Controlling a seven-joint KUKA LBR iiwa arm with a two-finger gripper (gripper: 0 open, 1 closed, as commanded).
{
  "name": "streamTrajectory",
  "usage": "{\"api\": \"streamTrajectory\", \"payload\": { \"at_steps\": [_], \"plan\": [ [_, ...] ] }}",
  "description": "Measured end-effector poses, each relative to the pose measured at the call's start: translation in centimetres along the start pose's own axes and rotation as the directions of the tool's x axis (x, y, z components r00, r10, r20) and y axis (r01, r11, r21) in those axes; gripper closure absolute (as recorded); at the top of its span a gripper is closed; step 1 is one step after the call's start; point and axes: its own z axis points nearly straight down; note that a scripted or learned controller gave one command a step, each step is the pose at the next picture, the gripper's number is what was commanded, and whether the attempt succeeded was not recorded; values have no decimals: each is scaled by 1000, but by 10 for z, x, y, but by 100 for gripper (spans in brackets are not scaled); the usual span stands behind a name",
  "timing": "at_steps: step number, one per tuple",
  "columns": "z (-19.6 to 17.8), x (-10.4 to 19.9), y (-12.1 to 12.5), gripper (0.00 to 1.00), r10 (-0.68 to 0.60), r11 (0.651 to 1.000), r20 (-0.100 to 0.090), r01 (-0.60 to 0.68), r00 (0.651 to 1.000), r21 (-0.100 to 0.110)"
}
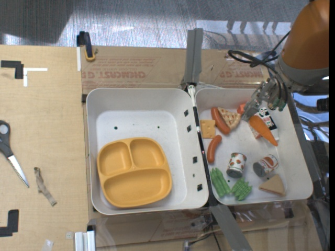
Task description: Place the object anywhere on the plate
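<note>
Gripper (257,107) hangs upper right over the toy carrot (263,130); finger state, cannot tell; yellow plate (134,171) sits lower left.

scissors (10,153) on bench, clamp (86,46) at cardboard edge

Hand (257,109) low, arm angled down-left

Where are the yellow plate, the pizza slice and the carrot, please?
yellow plate (134,171): camera view, ridge between its compartments.
pizza slice (229,118): camera view, middle of the topping.
carrot (263,130): camera view, middle of its orange body.
</note>
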Motion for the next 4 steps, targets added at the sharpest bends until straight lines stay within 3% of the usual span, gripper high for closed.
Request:
{"api": "streamTrajectory", "payload": {
  "at_steps": [1,2,3,4],
  "plan": [
    [-71,83,13,100,-161,987,1,161,987,-2],
    [-18,111,83,100,-419,908,-2,419,908,-2],
    [14,190,154,100,-591,807,-1,591,807,-3],
    [14,190,154,0,-590,807,-1,590,807,-3]
  ]
}}
